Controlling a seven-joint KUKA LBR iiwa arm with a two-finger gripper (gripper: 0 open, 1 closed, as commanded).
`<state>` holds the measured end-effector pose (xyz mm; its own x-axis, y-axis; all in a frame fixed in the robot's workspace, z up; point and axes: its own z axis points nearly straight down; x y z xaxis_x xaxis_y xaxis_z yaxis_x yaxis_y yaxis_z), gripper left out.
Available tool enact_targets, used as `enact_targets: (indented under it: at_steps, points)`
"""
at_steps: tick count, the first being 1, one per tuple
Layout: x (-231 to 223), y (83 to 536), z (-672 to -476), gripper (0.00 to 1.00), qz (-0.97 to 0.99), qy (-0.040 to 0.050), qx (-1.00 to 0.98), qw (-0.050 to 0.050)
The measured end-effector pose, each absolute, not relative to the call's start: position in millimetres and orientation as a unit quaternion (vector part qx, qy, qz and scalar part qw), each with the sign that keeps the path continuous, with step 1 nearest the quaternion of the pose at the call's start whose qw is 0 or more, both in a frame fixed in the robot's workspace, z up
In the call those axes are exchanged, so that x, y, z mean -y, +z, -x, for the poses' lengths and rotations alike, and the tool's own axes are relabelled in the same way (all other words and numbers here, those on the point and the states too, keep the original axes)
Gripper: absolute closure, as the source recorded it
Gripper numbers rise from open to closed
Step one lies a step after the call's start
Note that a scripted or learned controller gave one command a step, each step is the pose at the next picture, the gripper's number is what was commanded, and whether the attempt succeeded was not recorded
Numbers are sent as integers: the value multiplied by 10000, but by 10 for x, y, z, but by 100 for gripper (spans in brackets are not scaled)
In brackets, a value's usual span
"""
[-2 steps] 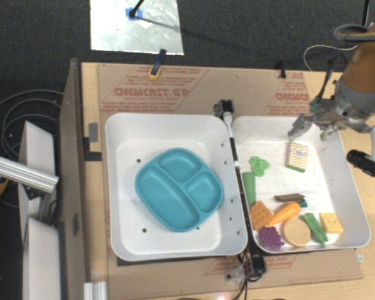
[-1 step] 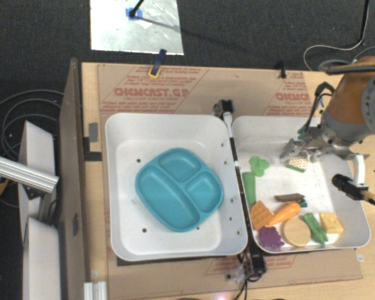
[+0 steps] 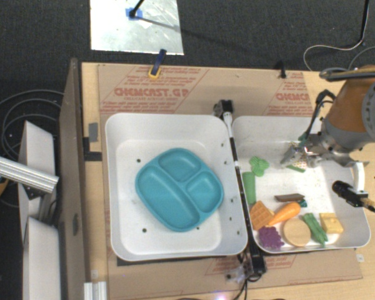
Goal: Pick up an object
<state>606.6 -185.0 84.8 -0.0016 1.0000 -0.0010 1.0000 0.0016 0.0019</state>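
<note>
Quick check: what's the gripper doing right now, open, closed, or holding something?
Gripper: low over the right bin; open or closed cannot be told, nothing seen held.

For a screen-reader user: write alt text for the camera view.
A robot arm reaches from the right over the right bin, its end effector above toy food: carrot, grapes, cracker. The left bin holds a teal divided plate.
</note>
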Motion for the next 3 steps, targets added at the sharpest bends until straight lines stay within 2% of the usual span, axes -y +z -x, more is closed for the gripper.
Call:
enact_targets:
  at_steps: [1,2,3]
  points:
    - [1849,955,-6074,100,-7062,13,-7080,18]
    - [1234,1857,-6154,100,-7042,18,-7100,18]
    - [559,2120,-6396,100,-7037,21,-7105,13]
